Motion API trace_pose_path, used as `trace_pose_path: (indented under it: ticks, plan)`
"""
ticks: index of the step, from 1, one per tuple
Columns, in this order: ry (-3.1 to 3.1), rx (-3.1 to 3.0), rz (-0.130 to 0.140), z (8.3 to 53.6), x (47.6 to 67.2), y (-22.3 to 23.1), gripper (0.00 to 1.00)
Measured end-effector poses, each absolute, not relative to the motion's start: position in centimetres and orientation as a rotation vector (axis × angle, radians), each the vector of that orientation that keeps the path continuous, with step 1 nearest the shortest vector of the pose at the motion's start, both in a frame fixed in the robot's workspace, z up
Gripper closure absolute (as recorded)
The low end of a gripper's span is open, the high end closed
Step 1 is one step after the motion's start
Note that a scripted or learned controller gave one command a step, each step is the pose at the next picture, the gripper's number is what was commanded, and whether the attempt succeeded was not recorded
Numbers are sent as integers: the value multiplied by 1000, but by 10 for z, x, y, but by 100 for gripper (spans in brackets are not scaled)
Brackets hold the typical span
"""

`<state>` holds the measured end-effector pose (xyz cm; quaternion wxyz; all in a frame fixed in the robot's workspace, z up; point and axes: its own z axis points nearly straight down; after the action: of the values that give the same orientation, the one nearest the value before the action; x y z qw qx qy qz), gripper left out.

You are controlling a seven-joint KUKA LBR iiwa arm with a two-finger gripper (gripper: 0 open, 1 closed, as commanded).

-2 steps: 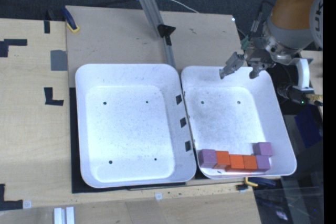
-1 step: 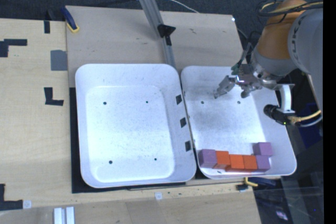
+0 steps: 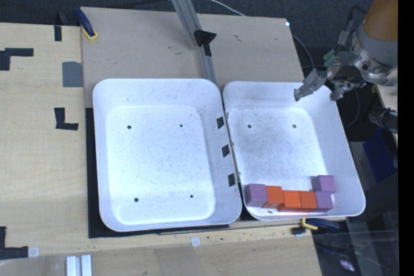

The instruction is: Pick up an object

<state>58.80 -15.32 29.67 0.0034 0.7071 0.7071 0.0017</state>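
A row of small blocks lies along the near wall of the right bin [image 3: 278, 139]: a purple block [image 3: 256, 194] at the left, orange blocks [image 3: 292, 200] in the middle, and two purple blocks [image 3: 323, 184] stacked at the right end. My gripper [image 3: 320, 91] hangs over the bin's far right corner, well away from the blocks. It is open, and nothing sits between its fingers [image 3: 303, 92]. The orange-banded wrist [image 3: 381, 22] rises behind it at the right edge.
The left bin [image 3: 155, 152] adjoins the right one. A slanted aluminium pole [image 3: 183, 0] comes down to the gap between the bins at the back. Small clamps sit at the board's far left corner [image 3: 88, 28] and near front edge [image 3: 313, 225].
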Motion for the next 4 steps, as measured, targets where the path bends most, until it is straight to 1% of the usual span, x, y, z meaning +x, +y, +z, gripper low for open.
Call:
trace_pose_path:
  ticks: [1,2,3,4]
  plan:
    - [2225,2221,-3,276,571,-125,0]
    - [2227,2220,0,294,486,-84,0]
    - [2228,2223,-8,187,547,-68,0]
    - [2224,2225,-7,148,564,-92,0]
